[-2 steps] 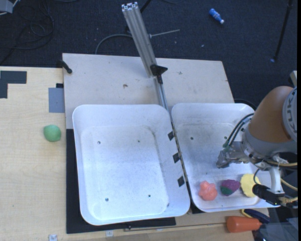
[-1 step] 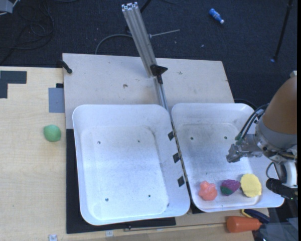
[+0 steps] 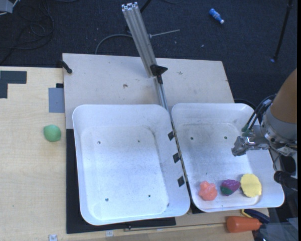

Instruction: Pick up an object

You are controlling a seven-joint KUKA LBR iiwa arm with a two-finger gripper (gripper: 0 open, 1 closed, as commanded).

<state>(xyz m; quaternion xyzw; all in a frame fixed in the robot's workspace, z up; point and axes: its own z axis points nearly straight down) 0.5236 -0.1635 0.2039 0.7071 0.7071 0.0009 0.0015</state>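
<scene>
- Toys to pick from lie in a row along the bottom edge of the right bin (image 3: 210, 115), in the lower right of the frame: an orange-pink lump (image 3: 207, 191), a purple and green piece (image 3: 230, 187), and a yellow piece (image 3: 251, 185).
- The purple one sits between the other two, close to both. The yellow one looks like the biggest.
- The gripper (image 3: 239, 150) hangs at the right side of the frame, above the toys and well apart from them. Nothing is in the jaws, but I cannot tell how wide they stand.
- To do this step well, I think the arm should move toward the bottom of the frame until it is right over one toy, then go straight down.
- The orange-pink lump may be the best pick, since one side of it is free.
- The toys lie near the bin's wall, so the jaws could bump it. Turning them to close along the row's free sides would help.
- The left bin (image 3: 90, 115) holds no toys. A green ball (image 3: 52, 133) rests on the tabletop (image 3: 20, 185) at the left, far from the arm.
</scene>
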